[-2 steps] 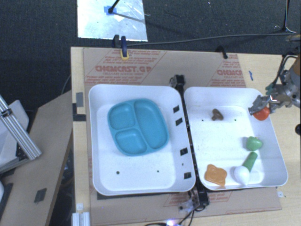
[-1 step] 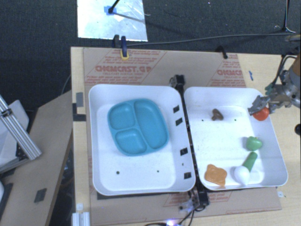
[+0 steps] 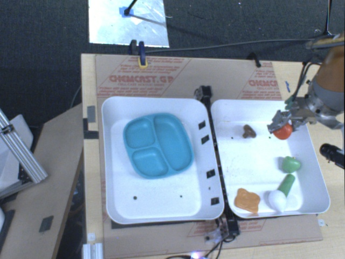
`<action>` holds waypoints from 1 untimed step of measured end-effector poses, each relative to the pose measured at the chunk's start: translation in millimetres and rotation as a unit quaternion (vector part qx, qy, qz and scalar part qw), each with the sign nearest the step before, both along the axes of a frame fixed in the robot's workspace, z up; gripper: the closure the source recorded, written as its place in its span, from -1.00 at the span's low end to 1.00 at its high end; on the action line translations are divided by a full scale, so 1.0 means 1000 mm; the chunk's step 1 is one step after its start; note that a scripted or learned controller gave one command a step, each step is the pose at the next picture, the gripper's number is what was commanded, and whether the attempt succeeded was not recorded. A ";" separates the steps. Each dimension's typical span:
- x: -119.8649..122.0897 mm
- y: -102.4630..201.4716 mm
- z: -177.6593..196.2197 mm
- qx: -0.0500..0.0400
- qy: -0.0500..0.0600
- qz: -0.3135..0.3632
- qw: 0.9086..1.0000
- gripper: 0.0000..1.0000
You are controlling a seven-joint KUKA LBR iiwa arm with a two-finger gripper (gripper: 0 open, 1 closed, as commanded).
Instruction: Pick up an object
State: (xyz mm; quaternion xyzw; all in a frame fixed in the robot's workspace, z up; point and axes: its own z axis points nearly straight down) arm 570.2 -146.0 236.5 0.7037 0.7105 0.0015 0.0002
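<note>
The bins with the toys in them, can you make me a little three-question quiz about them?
1. True or false: the blue divided plate lies in the left bin.
2. Which thing is right at the gripper? A) orange piece B) red ball C) small brown piece
3. Fill in: the green and white piece lies near the right bin's ______ corner, the one closest to the camera.

Key: 1 true; 2 B; 3 right.
</note>
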 end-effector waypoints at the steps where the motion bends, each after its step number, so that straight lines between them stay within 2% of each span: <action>1: -0.020 0.054 -0.007 0.000 0.001 0.000 1.000 1.00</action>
